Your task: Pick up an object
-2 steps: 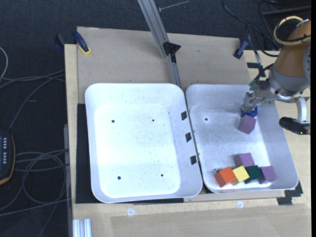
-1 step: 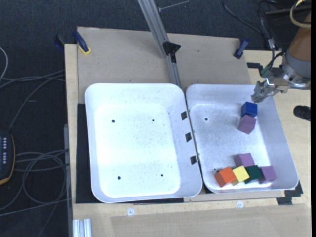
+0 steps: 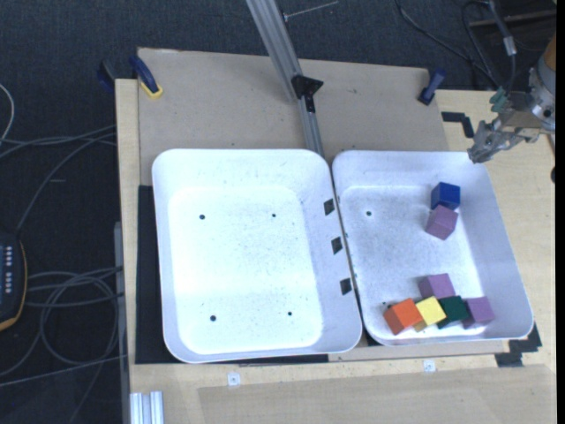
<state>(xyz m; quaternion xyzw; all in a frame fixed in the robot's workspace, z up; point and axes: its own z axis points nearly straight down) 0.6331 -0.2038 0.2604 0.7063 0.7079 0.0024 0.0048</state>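
Camera view, read from its left side, takes in the left bin (image 3: 247, 254), a shallow white tray lying flat on the bench (image 3: 221, 95) with nothing for the arm to take from it. Just beside it sits the right bin (image 3: 388, 237), which carries every candidate: a blue cube (image 3: 446, 193) touching a purple cube (image 3: 440, 223) near the far right wall, and a tight cluster along the near wall of an orange cube (image 3: 405, 314), a yellow cube (image 3: 430, 310), a green cube (image 3: 453, 309) and two more purple ones. The cluster probably lies packed against the rim, which would leave little room to close on any one piece. The gripper (image 3: 488, 144) hovers at the bin's far right corner, above the rim; whether it is parted or closed I cannot tell.
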